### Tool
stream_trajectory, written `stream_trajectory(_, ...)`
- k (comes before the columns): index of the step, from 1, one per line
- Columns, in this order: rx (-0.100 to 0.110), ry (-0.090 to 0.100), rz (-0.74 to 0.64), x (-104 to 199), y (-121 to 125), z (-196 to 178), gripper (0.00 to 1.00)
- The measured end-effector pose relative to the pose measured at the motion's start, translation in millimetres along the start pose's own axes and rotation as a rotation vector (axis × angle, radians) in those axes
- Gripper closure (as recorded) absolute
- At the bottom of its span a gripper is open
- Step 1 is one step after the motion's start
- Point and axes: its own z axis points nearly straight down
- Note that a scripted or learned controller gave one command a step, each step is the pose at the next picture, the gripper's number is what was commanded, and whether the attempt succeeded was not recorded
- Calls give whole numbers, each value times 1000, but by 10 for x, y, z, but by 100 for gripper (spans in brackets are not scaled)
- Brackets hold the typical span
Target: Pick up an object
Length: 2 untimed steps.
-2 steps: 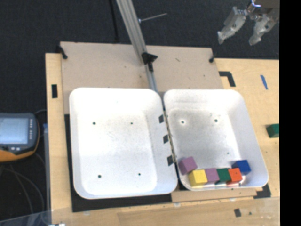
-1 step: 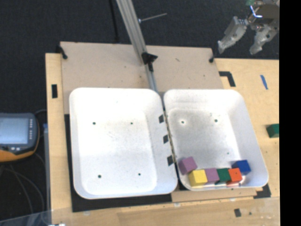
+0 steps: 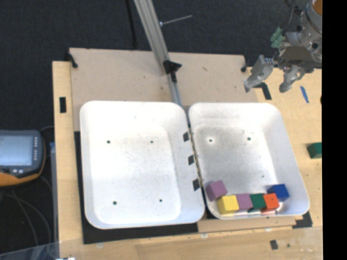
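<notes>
Several small blocks lie along the near edge of the right bin point(image 3: 282, 129): a purple block point(image 3: 216, 189), a yellow block point(image 3: 228, 203), another purple one point(image 3: 244, 201), a green block point(image 3: 257, 201), an orange block point(image 3: 270, 201) and a blue block point(image 3: 278, 191). My gripper point(image 3: 272, 82) hangs high above the bench beyond the right bin's far edge, well away from the blocks. Its two fingers are spread apart and open, with nothing between them.
The left bin point(image 3: 92, 145) sits beside the right one. A slanted metal pole point(image 3: 153, 34) rises from behind the bins' shared edge. A green object point(image 3: 315, 150) lies on the bench right of the right bin. A handheld pendant point(image 3: 19, 153) rests at far left.
</notes>
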Motion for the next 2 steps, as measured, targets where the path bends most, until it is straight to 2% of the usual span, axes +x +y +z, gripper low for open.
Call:
stream_trajectory(1,-6,-2,3,-550,398,204,0)
stream_trajectory(2,-18,-5,5,-1158,-359,-690,0)
